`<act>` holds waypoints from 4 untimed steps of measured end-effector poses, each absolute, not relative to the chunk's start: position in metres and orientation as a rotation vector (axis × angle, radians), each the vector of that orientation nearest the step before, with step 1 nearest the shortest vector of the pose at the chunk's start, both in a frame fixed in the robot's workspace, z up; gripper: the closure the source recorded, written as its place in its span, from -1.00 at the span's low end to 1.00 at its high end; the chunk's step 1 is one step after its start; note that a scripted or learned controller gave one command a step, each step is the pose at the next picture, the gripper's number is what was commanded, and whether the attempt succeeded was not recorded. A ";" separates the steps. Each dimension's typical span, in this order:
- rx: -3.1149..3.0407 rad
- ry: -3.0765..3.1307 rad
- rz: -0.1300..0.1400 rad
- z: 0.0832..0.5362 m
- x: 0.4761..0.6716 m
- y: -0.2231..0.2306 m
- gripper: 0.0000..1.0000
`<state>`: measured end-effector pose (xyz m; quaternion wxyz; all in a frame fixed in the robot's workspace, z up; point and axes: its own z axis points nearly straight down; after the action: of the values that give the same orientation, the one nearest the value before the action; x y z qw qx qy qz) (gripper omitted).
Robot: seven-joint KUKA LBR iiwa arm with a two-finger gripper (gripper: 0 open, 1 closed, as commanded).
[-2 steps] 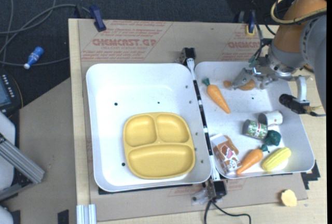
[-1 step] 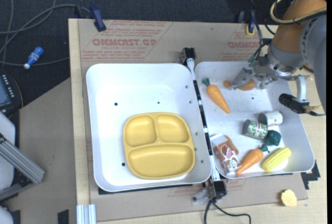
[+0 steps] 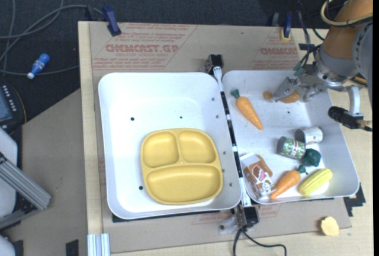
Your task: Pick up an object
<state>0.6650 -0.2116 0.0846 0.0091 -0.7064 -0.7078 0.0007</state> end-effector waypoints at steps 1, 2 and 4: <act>-2.212 -2.219 0.015 0.085 0.665 -0.173 -1.00; -2.200 -2.204 -0.010 0.085 0.666 -0.217 -1.00; -2.200 -2.204 -0.010 0.085 0.666 -0.217 -1.00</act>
<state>0.6659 -0.2171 0.0849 0.0136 -0.7063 -0.7077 -0.0031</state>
